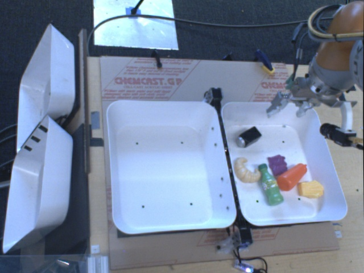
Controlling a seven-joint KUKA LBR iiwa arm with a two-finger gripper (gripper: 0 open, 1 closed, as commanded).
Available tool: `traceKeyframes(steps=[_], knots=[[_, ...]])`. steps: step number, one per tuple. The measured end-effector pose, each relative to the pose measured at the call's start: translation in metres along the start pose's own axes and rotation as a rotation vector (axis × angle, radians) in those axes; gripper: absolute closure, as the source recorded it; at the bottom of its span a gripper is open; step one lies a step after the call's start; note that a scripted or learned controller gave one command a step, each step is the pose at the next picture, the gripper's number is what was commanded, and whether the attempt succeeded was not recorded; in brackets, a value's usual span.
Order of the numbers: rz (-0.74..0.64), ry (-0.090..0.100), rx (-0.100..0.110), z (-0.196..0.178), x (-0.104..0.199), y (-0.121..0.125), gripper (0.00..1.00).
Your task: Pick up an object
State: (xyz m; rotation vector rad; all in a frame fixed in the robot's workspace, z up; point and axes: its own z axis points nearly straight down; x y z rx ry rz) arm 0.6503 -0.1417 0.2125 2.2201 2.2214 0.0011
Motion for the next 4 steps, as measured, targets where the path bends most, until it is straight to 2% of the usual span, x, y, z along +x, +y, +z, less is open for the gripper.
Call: traceKeyframes(steps=[1, 4], knots=[[0.000, -0.002, -0.010, 0.102, 0.003, -0.017, 0.00], [0.000, 0.000, 0.000, 0.115, -0.010, -0.017, 0.00]])
